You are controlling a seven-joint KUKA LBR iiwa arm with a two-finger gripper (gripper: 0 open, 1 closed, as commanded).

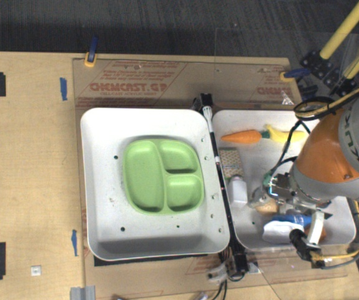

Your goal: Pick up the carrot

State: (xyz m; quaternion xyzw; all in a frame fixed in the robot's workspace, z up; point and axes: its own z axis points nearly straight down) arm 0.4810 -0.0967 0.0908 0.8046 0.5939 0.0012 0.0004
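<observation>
Camera view, looking down at a slant, shows a brown tabletop [29,186] carrying two shallow white bins side by side. In the left bin [98,186] lies a green divided plate [163,175] with one large compartment and two smaller ones. The right bin [348,230] holds the clutter. The carrot [243,137] lies on its side near the far wall of the right bin, its pointed end toward the left bin. Just beside its thick end is a yellow banana [285,134], the two close enough that I cannot tell whether they touch. Nearer the camera, against the divider between the bins, sit a small patterned packet [230,161] and a white bottle [237,189].

The grey arm with its orange band [326,155] reaches in from the right, over the middle of the right bin. The end effector [279,195] hangs low over the near half of that bin, well apart from the carrot. Below it lie a tan rounded item [266,209] and a white and blue object [282,230]. Cables and the wrist body cover the tip, so whether it is released or clenched cannot be told, and nothing can be seen gripped in it. The carrot lies untouched in the bin.
</observation>
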